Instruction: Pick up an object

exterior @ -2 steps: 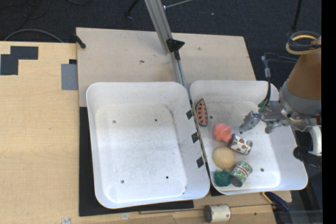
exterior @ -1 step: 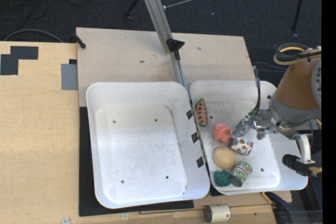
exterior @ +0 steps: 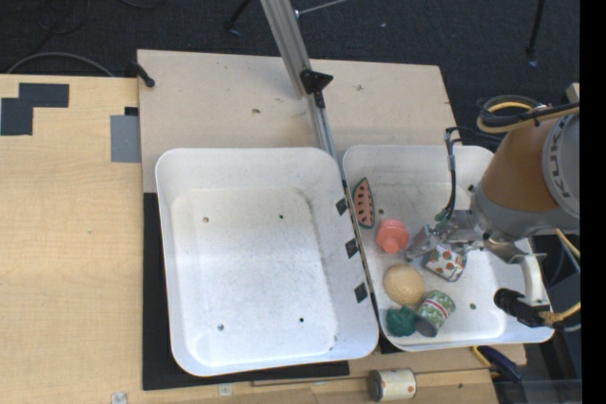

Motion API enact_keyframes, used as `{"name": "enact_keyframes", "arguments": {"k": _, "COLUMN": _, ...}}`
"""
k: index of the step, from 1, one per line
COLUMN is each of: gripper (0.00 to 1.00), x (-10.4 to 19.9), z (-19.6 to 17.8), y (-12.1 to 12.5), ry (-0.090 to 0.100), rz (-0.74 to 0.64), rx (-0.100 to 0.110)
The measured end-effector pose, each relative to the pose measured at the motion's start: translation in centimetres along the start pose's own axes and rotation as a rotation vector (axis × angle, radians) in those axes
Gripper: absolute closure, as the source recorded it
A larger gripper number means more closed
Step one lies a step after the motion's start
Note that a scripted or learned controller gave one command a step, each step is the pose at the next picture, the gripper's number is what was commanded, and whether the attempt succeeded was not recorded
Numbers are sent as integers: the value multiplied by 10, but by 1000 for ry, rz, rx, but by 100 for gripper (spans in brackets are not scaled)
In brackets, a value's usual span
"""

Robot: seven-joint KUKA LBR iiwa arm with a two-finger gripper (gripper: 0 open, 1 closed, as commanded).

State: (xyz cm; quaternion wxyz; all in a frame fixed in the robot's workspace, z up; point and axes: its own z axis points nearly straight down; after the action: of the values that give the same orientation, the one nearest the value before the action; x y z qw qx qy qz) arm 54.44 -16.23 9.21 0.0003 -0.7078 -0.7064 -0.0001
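Two shallow white plastic bins sit side by side on the bench: left bin [exterior: 248, 260] with only speckles and a few small dark dots on its floor, right bin [exterior: 417, 175] holding all the objects. Six items counted in the right bin, one of each: a watermelon-slice toy [exterior: 364, 202], flat, red with dark seeds, against the bin's left wall; a pink rounded piece [exterior: 391, 235] just right of it; a smooth tan egg-shaped ball [exterior: 403, 284] nearer the front edge; a dark green lumpy piece [exterior: 401, 323] at the front-left corner, touching a small green-banded can [exterior: 436, 309] lying on its side; and a small red-and-white patterned object [exterior: 447, 264] mid-bin, right at the tool. A grey aluminium extrusion post [exterior: 284, 24] runs slantwise from the bench's back edge to the divide between bins. One tan cylinder [exterior: 392, 384] lies off the bins at the bench's front edge. Arm comes in from the right, orange band [exterior: 519, 167] above the wrist, wrist bent down over the bin's middle. Gripper [exterior: 437, 246] is low, on or just above the patterned object; can't tell whether it's clamped or released, or whether it has the object.
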Motion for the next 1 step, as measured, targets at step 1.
{"name": "enact_keyframes", "arguments": {"k": 1, "gripper": 100, "x": -1, "z": -11, "y": 0, "ry": 1, "rz": 5, "rx": 1}}
